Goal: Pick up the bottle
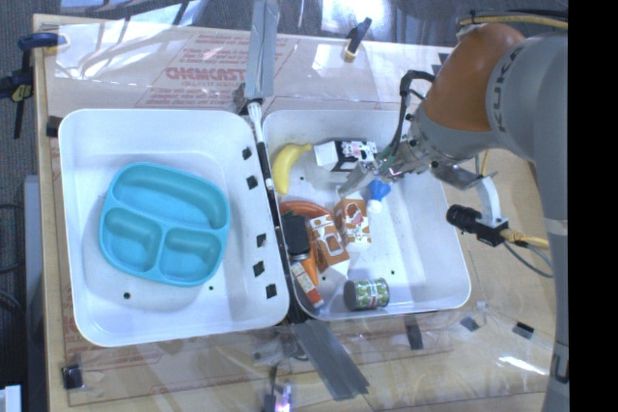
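you're looking at a light wooden bench (502, 314) under a sheet of clear plastic (145, 63) with red printing near the far edge. two shallow white bins sit on it side by side, touching along the middle: the left bin (77, 207) and the right bin (435, 265). a grey strip (261, 43) runs from the far edge down to where the bins meet, and another grey piece (333, 367) sticks out at the near edge. a blue clamp (34, 41) grips the far left corner. a small black and yellow piece (355, 39) lies beyond the right bin.

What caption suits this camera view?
Arm's gripper poised over the blue-capped bottle among clutter in the right bin.
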`<state>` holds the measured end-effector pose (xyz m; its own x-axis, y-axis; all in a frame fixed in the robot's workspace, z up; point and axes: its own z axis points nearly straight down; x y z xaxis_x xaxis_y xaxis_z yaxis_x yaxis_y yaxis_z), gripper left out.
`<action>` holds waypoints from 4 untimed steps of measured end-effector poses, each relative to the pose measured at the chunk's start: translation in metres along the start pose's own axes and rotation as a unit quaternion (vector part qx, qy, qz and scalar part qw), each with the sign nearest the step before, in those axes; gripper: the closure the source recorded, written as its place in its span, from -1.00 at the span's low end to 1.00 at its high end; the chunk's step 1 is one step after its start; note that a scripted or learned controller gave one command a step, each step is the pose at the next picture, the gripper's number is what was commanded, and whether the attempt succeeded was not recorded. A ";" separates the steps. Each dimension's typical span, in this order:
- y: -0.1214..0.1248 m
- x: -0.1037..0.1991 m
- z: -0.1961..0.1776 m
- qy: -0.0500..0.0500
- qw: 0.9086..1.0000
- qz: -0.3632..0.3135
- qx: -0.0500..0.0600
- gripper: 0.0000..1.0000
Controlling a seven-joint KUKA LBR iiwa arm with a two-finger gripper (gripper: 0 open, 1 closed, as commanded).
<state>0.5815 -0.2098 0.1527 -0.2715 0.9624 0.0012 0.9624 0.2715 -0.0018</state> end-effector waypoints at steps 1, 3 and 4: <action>0.047 -0.021 0.047 -0.005 1.000 -0.009 0.000 -1.00; -0.012 0.004 0.061 0.000 0.999 -0.048 0.000 -1.00; -0.001 -0.001 -0.007 -0.001 0.999 -0.046 -0.001 -1.00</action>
<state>0.5809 -0.2110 0.1596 -0.3590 0.9333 -0.0009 0.9333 0.3590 0.0005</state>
